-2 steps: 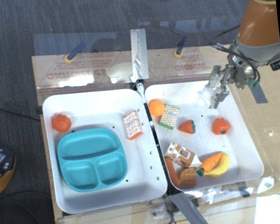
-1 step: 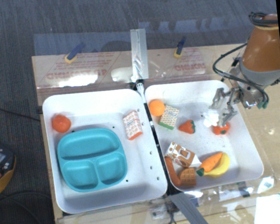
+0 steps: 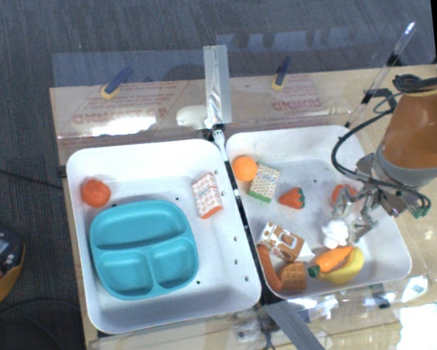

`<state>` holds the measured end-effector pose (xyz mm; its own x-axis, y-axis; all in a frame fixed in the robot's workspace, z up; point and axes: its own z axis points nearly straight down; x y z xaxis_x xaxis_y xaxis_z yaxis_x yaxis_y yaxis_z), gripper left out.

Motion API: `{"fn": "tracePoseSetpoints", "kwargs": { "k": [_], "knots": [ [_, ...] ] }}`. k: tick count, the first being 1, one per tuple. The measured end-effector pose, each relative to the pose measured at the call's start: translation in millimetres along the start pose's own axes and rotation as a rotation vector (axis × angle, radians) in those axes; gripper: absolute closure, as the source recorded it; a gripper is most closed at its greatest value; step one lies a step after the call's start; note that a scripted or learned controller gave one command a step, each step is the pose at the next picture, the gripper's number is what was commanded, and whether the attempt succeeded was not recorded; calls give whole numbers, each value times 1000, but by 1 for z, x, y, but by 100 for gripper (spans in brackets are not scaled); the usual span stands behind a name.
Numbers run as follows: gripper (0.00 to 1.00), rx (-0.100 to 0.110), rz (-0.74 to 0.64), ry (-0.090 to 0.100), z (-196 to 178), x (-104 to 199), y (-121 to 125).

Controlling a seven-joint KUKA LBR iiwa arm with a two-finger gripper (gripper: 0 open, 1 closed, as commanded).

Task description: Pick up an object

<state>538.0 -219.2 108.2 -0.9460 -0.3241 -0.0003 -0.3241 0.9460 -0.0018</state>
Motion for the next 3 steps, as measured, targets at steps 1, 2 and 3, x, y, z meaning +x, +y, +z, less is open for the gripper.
{"fn": "tracePoseSetpoints", "kwargs": {
  "k": [1,2,3],
  "knots": [
    [0,0,-1,0,0,0,0],
    [0,6,-54,-7,18,-32,33],
    [0,11,-10,-20,16,12,44]
  ]
}}
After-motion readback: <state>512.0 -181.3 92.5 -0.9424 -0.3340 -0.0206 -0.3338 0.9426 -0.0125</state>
